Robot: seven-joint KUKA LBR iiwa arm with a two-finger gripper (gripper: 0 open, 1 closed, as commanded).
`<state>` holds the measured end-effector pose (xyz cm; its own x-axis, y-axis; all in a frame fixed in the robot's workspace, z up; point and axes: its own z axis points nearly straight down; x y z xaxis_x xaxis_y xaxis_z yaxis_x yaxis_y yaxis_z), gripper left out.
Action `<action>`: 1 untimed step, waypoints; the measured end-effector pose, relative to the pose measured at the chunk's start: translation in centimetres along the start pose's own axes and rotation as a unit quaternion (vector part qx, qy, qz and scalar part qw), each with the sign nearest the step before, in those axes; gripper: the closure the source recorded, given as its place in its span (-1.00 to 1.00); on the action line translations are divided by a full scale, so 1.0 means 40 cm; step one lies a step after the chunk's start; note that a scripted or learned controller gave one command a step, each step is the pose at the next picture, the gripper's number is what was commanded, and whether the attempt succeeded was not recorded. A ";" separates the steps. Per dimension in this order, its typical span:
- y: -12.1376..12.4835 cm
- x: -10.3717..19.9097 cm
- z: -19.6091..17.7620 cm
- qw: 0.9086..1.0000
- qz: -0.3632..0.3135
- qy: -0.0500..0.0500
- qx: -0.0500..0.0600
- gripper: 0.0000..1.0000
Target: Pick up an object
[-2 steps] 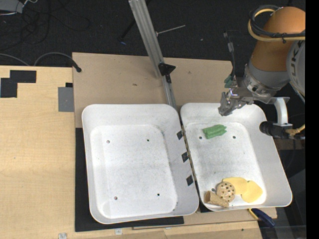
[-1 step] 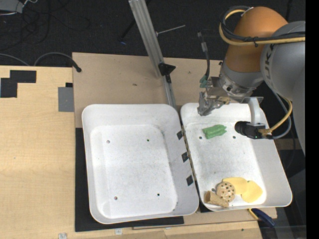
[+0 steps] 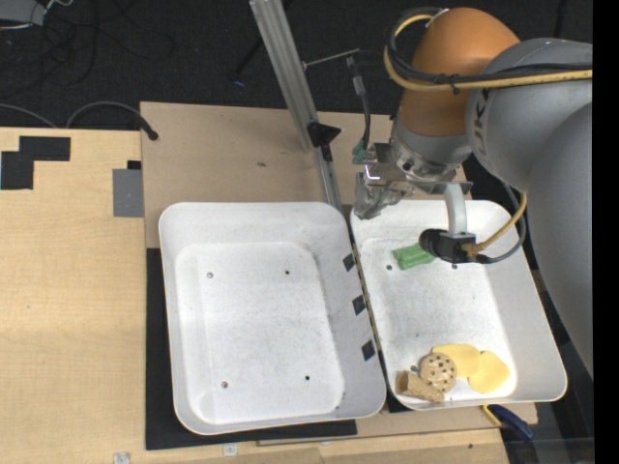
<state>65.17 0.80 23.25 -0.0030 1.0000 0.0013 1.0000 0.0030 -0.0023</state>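
Arm reaches over right bin, gripper at its far-left corner; claw state indeterminable. Green block nearby.

Two white bins; one green block, two yellow pieces, one dotted round piece, one tan wedge.
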 end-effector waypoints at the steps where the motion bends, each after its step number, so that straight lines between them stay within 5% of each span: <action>1: 0.013 0.125 -0.021 1.000 -0.001 0.000 -0.001 1.00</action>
